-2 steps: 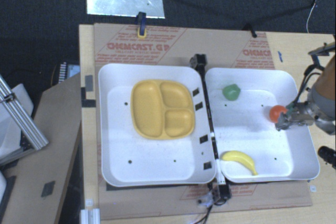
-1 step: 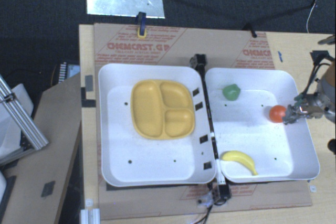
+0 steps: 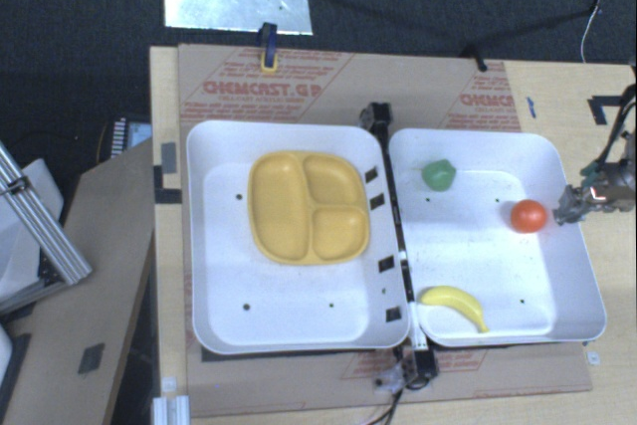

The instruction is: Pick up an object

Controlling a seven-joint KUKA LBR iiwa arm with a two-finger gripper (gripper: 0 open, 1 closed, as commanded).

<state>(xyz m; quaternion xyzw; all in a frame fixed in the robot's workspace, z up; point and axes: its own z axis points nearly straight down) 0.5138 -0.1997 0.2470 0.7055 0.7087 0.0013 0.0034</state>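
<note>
From where I am standing nothing is being carried yet; the gripper (image 3: 575,206) is hanging at the right rim of the right bin (image 3: 572,259), just beside the red ball (image 3: 529,215) but, as far as I can make out, not around it; whether the jaws are standing open or closed I cannot tell, the end of the arm being small and blurred at the picture's edge. The green object (image 3: 438,174) is sitting near the bin's back left corner, and the banana (image 3: 455,303) is lying along its front wall, both well apart from the arm. The yellow divided tray (image 3: 307,207) is resting in the left bin (image 3: 214,314). I am judging the pick as barely begun; the closing and the lifting are all still to come.
</note>
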